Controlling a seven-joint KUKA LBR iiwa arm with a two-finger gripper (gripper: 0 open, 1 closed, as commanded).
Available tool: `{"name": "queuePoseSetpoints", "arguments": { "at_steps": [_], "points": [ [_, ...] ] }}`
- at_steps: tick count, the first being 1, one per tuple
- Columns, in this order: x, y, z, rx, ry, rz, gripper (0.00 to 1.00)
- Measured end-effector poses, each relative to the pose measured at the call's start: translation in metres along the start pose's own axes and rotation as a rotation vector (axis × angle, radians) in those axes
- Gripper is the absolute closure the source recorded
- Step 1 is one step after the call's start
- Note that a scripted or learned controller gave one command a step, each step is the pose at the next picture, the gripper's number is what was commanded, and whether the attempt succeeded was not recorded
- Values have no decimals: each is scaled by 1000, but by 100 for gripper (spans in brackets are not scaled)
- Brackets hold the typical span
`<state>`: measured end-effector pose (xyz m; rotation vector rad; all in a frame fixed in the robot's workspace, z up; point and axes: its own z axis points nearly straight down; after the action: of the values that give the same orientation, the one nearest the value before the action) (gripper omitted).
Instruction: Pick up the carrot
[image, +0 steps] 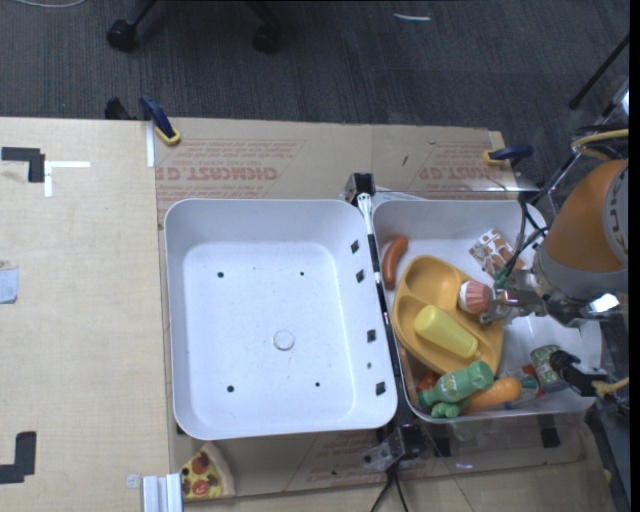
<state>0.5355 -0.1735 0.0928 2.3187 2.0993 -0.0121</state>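
Observation:
The carrot (497, 392) is orange and lies along the front wall of the right bin (440, 212), beside a green bottle (458, 386). My gripper (497, 305) hangs over the right side of that bin, above the rim of a yellow dish (432, 278) and next to a pink and white round toy (473, 296). It is well behind the carrot and apart from it. Nothing can be seen held in it. The arm's grey and orange wrist (590, 235) covers the bin's right wall.
A yellow cylinder (445, 332) lies in the dish. A red sausage (393, 258) rests by the right bin's left wall, and a snack packet (490, 247) sits at the back. The left bin (190, 300) holds a small white disc (284, 341). A pizza toy (203, 475) lies on the bench in front.

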Motion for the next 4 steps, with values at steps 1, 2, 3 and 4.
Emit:
{"name": "queuePoseSetpoints", "arguments": {
  "at_steps": [1, 2, 3, 4],
  "points": [
    [51, -24, -1, 2, 6, -20, 100],
    [54, -23, -1, 1, 9, -23, 0],
    [107, 23, -100, 5, 12, 126, 0],
    [87, 49, -13, 2, 14, 163, 0]
  ]
}}
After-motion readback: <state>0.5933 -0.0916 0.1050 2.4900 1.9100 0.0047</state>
